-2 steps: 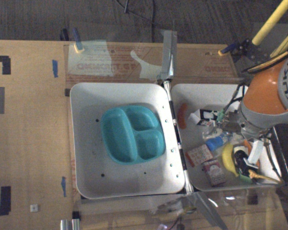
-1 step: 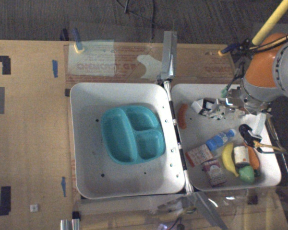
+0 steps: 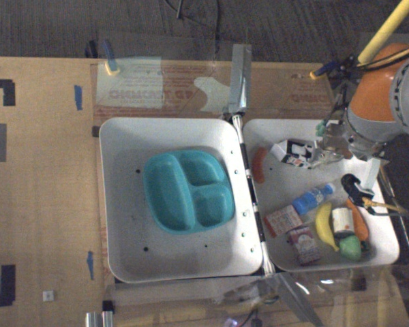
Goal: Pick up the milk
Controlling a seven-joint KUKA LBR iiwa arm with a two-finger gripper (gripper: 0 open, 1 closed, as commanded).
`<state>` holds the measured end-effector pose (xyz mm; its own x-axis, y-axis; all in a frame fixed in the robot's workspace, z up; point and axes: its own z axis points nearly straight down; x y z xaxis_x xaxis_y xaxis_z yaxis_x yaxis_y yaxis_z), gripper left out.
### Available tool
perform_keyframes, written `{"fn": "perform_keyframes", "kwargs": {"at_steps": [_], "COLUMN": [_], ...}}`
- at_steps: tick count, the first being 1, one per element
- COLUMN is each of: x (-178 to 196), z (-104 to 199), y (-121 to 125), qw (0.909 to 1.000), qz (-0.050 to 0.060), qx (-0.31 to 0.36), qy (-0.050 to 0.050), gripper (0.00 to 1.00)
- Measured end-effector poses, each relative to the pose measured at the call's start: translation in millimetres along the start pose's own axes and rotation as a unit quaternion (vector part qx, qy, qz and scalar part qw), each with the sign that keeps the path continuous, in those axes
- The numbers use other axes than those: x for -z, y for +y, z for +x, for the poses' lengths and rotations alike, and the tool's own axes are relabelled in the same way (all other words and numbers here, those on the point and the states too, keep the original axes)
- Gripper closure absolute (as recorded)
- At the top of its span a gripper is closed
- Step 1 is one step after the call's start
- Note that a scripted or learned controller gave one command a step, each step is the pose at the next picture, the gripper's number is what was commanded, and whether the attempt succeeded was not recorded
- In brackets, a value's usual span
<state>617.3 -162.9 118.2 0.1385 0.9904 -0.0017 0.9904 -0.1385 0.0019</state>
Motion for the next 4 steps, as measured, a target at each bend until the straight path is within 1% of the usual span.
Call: {"fn": "perform_keyframes", "kwargs": {"at_steps": [1,2,3,4], "x": [0,-26,-6,-31], "z": [0,50,53,53], "y": [0,10,-40,25], "qw": [1.0,0.9997,0.9977,0.9905], "qz": [0.0,-0.005,0.003,0.022], "qx": [0.0,0.022,-0.068,-0.135], "qy": [0.0,-0.002,0.001,0.003], "gripper": [0.0,0.0,0.0,0.0]}}
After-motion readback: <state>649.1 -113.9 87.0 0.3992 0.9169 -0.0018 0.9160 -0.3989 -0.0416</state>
